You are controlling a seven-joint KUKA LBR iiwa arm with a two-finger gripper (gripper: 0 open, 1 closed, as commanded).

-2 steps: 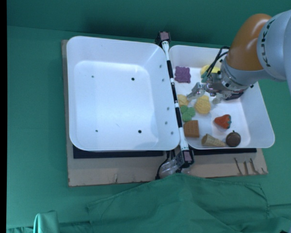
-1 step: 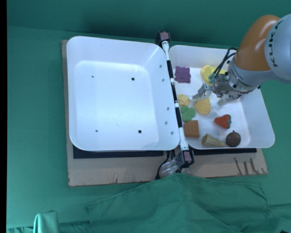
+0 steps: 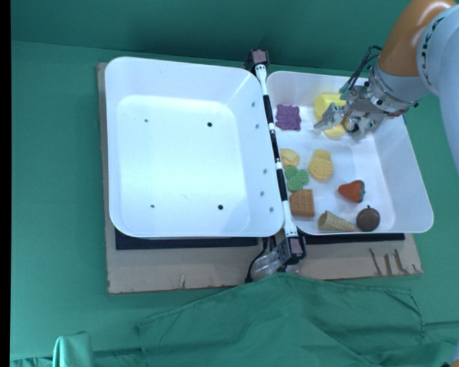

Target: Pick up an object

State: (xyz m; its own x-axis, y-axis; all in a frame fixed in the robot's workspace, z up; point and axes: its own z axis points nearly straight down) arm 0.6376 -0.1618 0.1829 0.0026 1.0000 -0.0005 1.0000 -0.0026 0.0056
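Observation:
The right bin point(image 3: 413, 197) holds several toy foods. Among them are a purple grape bunch point(image 3: 288, 117), a yellow block point(image 3: 327, 101), a yellow pineapple piece point(image 3: 320, 165), a green piece point(image 3: 296, 178), an orange waffle point(image 3: 301, 202), a red strawberry point(image 3: 352, 191), a cone point(image 3: 335, 222) and a brown ball point(image 3: 368, 219). My gripper point(image 3: 340, 125) hangs low at the bin's back, just in front of the yellow block. It is open, and a small yellow piece point(image 3: 336, 132) shows between its spread fingers. I cannot tell whether it touches that piece.
The left bin point(image 3: 122, 82) stands beside the right one, with a black-and-white divider bar point(image 3: 274, 140) between them. Both rest on a cardboard sheet point(image 3: 183, 277). Green cloth point(image 3: 291, 319) bunches at the front edge.

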